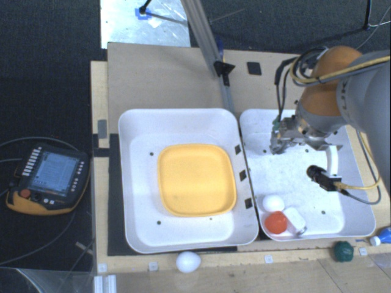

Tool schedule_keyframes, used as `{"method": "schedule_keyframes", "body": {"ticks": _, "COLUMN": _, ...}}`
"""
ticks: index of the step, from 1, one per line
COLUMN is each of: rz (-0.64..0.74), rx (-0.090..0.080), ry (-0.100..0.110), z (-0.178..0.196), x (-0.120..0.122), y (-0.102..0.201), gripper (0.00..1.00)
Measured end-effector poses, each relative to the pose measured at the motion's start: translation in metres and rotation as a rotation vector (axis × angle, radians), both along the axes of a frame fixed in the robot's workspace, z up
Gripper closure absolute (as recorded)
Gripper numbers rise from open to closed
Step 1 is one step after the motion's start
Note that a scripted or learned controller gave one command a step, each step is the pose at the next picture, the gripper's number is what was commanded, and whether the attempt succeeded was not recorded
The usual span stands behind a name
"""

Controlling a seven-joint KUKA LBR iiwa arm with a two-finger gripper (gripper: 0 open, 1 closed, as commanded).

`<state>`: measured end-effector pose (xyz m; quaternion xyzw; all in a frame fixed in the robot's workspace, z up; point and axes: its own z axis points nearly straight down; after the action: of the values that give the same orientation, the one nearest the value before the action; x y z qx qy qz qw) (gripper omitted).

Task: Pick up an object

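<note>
A yellow square plate (197, 179) lies in the left bin (137, 224). In the right bin (256, 124), near its front left corner, rest a white egg-shaped ball (272, 202), a red-orange ball (277, 223) and a small white block (295, 220), all close together. My gripper (278, 146) hangs over the back left part of the right bin, well behind those three things. Nothing shows between its fingers.
A white egg (188, 262) lies on the bench in front of the left bin. A dark green ball (343, 251) sits off the right bin's front right corner. A teach pendant (49, 177) rests at the far left. A metal pole (204, 26) slants in from the back.
</note>
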<state>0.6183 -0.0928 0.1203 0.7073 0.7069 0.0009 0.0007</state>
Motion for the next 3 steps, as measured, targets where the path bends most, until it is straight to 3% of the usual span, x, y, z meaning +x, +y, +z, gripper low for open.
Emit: {"method": "schedule_keyframes", "body": {"ticks": 3, "rz": 0.001, "rx": -0.001, "ry": -0.002, "z": 0.158, "x": 0.010, "y": -0.010, "gripper": 1.00}}
